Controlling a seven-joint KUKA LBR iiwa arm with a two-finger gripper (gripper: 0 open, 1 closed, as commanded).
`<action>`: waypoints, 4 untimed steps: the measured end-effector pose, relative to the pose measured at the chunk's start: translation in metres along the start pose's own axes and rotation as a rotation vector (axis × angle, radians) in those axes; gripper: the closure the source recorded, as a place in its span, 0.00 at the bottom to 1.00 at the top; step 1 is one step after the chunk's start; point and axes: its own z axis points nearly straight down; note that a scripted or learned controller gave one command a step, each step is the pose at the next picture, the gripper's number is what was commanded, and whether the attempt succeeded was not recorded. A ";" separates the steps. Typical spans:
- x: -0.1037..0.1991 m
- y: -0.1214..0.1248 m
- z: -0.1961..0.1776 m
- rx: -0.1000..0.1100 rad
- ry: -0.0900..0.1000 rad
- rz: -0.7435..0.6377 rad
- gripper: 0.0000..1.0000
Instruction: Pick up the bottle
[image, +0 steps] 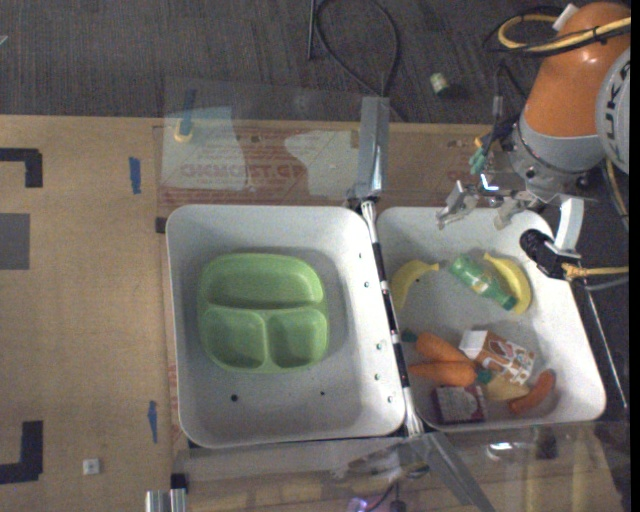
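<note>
Your two-finger metal claw (483, 205) hangs over the upper rim of the right shallow white plastic bin (590, 350), fingers spread apart, nothing between them; the grey arm with the orange band (578, 80) rises behind it to the upper right. Just below the claw, well clear of the fingers, lies the small translucent green plastic bottle (482, 279), on its side, tilted; it sits between two yellow bananas, one curved banana (408, 279) to the bottle's left, the other banana (513, 279) touching its right side. Farther below the claw: two orange carrots (441, 360), a small printed carton (500, 358), a dark square packet (458, 404), an orange-red sausage-shaped item (537, 392). Farthest, left and below the claw: the left white bin (190, 260) holding a green three-compartment plastic tray (264, 310).
</note>
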 end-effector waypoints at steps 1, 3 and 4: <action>-0.010 -0.040 0.132 -0.002 0.000 -0.133 0.00; -0.115 -0.044 -0.037 -0.004 -0.003 -0.267 1.00; -0.102 -0.105 -0.053 -0.002 -0.001 -0.246 1.00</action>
